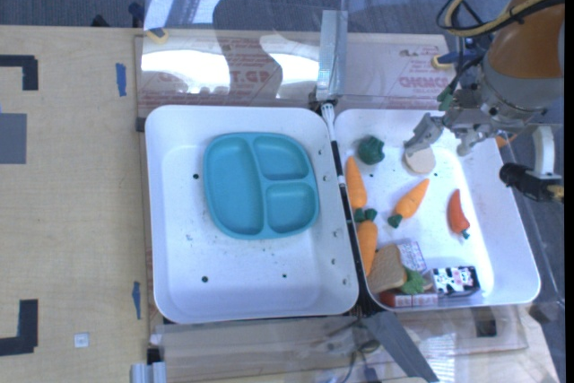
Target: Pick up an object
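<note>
Round pale cream disc [419, 160], flat, claw [446, 135] above

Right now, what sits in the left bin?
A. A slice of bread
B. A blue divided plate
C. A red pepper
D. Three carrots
B. The blue divided plate lies alone in the left bin, while the carrots, bread and red pepper all lie in the right bin.

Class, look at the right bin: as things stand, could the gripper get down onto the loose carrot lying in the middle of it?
Probably yes. The carrot lies apart from its neighbours on bare bin floor, nothing over it, and the gripper hovers just above and beyond it.
</note>
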`<state>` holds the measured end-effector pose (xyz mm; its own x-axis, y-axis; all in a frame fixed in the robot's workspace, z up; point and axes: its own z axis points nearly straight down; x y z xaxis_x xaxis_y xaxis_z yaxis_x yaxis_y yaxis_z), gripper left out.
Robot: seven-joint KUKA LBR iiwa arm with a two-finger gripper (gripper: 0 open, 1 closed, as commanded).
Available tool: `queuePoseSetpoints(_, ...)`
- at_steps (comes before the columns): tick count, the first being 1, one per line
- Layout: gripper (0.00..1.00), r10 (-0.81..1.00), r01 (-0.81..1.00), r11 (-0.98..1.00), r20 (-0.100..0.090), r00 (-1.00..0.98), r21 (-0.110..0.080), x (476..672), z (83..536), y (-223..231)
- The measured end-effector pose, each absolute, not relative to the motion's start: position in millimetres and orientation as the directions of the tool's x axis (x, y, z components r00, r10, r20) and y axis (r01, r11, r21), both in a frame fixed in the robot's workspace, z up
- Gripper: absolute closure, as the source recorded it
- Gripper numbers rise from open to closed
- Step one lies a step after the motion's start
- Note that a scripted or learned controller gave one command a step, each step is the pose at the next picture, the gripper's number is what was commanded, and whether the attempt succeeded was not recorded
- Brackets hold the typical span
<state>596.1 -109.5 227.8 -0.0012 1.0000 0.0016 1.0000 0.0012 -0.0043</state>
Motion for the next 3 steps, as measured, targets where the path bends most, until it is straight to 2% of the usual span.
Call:
queuePoseSetpoints(1,0.0,0.998,0.998,0.055,0.002,-0.055,-0.012,586.5,103,-126)
queuePoseSetpoints(2,0.0,0.973,0.973,0.232,-0.002,-0.232,0.003,574.4,88,-109)
queuePoseSetpoints(3,1.0,0.973,0.973,0.231,-0.003,-0.231,0.006,574.9,98,-110)
